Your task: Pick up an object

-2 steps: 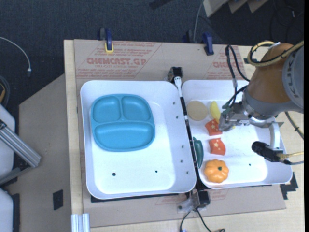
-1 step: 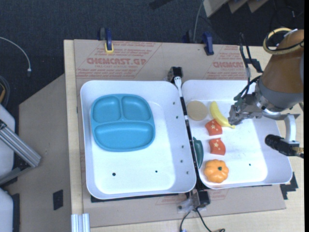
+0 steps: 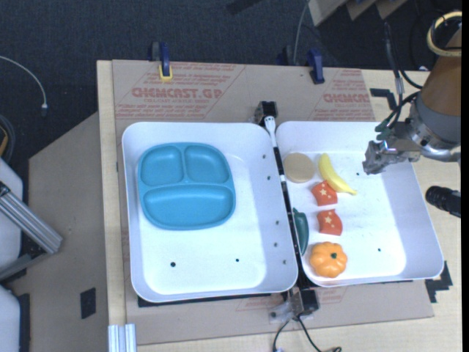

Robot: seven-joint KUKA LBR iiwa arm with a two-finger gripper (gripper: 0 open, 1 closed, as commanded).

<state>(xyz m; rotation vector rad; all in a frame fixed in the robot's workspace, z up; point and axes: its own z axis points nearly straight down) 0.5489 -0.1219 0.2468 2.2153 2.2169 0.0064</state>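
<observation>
The left bin (image 3: 146,270) and right bin (image 3: 410,226) are white, and the plate (image 3: 187,185) is sky-blue. The banana (image 3: 335,174) is yellow and the disc (image 3: 299,167) tan. The upper red piece (image 3: 325,193) and lower red piece (image 3: 330,223) bear pale marks, perhaps stars. The pumpkin (image 3: 327,260) is orange with a green stem. The brown board (image 3: 176,92) has red lettering.

Arm (image 3: 443,94), upper right: clipped by the right edge, most of it out of frame. Tool (image 3: 371,163) is a dark blur over the right bin (image 3: 396,226), detail too small to read. Dark green thing (image 3: 300,229) sits hard against that bin's left wall, shape unclear, can't ID. Upper red piece (image 3: 325,193) and lower red piece (image 3: 330,223) have pale specks, too tiny to make out. Metal rail (image 3: 29,222), lower left, is cut by the left edge. Right-hand print on the surface (image 3: 220,86) breaks off behind the arm.
</observation>
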